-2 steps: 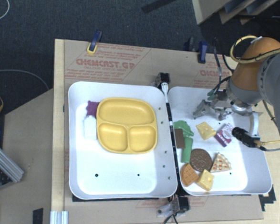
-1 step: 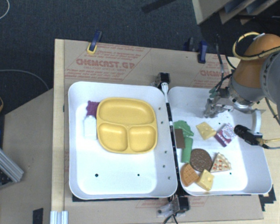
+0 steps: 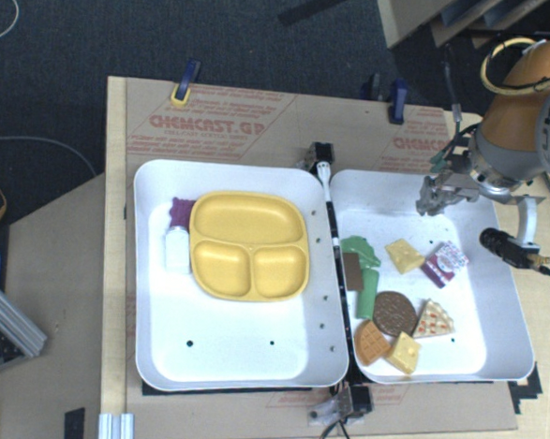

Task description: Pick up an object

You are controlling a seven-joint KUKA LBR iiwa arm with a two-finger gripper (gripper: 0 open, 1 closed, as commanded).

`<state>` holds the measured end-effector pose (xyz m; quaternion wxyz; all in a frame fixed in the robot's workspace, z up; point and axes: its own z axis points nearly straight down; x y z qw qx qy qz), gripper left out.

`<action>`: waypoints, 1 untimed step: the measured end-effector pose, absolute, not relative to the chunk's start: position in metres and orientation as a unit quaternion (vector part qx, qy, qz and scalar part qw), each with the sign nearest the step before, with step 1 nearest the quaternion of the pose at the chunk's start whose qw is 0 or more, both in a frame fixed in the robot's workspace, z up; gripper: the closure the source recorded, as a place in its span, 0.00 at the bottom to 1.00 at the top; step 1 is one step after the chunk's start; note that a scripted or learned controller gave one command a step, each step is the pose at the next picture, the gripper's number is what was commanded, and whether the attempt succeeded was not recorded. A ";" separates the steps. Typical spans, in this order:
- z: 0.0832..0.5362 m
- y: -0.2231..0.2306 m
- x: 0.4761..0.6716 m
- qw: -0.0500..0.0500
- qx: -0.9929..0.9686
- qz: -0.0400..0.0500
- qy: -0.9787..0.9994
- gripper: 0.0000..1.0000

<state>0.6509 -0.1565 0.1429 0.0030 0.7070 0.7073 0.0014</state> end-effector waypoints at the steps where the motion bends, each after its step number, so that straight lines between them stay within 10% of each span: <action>1: 0.198 -0.160 0.643 0.004 0.707 0.002 0.707 1.00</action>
